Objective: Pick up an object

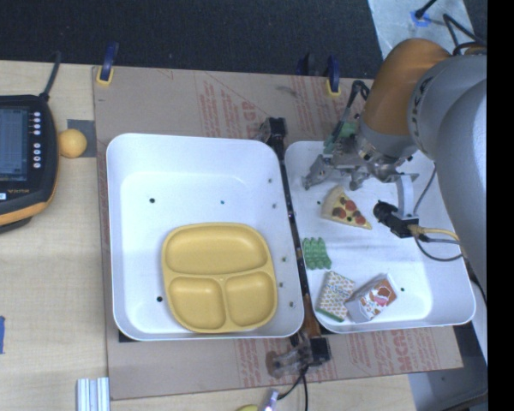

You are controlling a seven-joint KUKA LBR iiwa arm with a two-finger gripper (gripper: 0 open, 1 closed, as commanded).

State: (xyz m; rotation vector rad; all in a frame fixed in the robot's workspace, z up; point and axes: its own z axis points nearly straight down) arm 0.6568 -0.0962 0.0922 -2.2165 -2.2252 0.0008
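Bins sit side by side on the bench. The left bin (137,169) holds a yellow tray (220,276) with three compartments. The right bin (445,302) holds the loose pieces: a pizza slice (345,210), a green piece (315,252) near the divider, a patterned card (334,293), and a red-and-white packet (373,298) touching the card at the near edge.

Coming in from the right, the arm has its gripper (349,169) low over the far end of the right bin, just above the pizza slice. From where I stand its fingers look spread apart, one toward the left and one toward the right, and nothing sits between them.

So I'd say the pick is not yet made. All four pieces lie flat on the bin floor. The pizza slice is nearest the gripper and looks the likely target, though I can't be sure. What's left is closing on a piece and lifting it clear.
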